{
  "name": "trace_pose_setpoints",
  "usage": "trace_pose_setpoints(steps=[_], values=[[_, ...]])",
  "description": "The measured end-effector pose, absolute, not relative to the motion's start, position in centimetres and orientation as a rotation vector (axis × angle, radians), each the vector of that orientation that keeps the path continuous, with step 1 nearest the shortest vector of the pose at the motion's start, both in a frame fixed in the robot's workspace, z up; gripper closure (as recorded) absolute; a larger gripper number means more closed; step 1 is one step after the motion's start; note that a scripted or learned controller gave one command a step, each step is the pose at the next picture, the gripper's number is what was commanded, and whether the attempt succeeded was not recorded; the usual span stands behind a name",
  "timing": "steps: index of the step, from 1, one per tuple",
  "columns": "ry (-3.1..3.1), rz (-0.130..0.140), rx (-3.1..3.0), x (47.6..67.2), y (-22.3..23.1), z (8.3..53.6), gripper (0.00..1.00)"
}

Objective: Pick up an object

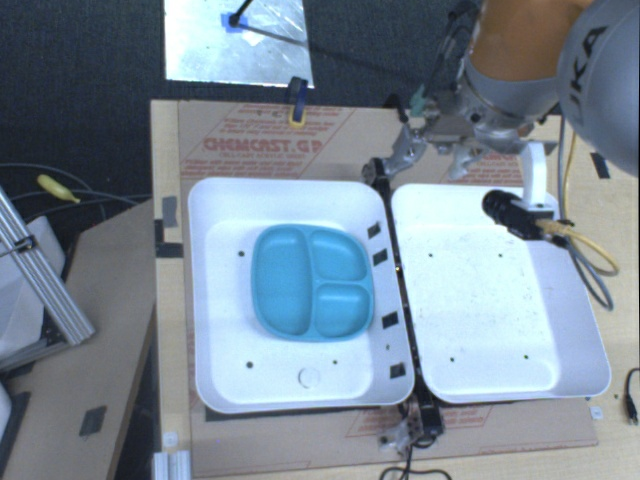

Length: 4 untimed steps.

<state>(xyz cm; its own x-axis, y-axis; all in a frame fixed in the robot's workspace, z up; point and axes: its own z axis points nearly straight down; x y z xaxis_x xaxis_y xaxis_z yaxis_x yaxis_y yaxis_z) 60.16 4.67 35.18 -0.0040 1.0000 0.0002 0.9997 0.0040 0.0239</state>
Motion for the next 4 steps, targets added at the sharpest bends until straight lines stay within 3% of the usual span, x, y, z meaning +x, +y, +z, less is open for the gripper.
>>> trace_pose_setpoints(steps=[1,2,3,4], values=[[2.225,0.011,2.212,55.8,5.5,39.7,0.0],[2.225,-0.008,2.224,56.7,5.5,30.3,0.0],[2.226,0.006,2.212,56.8,5.5,31.9,1.0],[2.234,0.006,2.209,57.4,13.6,31.7,1.0]])
